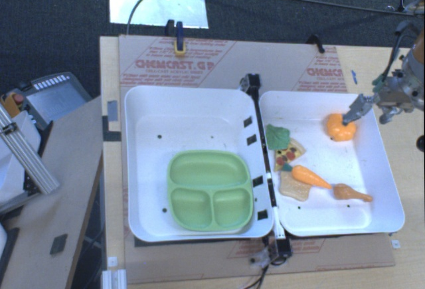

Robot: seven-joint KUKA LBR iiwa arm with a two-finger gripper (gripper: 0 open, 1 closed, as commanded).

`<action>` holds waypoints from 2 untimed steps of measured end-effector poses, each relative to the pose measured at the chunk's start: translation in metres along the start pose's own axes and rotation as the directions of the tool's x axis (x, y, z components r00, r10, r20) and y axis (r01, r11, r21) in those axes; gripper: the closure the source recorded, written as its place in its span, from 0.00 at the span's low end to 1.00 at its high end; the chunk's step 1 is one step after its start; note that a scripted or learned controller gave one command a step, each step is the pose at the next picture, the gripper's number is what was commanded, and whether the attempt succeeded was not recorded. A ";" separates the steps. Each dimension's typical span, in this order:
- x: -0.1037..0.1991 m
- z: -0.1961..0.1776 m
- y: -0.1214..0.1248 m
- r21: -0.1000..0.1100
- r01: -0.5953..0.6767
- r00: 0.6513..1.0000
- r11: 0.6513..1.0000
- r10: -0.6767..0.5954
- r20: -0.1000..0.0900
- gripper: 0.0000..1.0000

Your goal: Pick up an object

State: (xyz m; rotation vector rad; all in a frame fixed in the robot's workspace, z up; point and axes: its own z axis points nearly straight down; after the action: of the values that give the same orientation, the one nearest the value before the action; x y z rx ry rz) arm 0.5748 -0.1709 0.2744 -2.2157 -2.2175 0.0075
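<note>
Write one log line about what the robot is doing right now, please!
phase: reaching | gripper: over right bin, at orange toy | grasp: cannot tell | carrot, drumstick: lying in bin | green tray: left bin

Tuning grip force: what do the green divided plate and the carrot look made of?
Green divided plate: probably moulded plastic, with a uniform colour, soft sheen and rounded compartment ridges. Carrot: likely a plastic toy, its surface smooth, evenly orange and slightly glossy; soft rubber cannot be ruled out.
</note>
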 end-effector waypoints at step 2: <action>0.010 0.043 -0.002 -0.006 0.001 1.000 1.000 -0.001 0.001 0.00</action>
State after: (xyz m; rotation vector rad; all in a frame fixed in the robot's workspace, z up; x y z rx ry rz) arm 0.5729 -0.1613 0.2313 -2.2181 -2.2222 0.0013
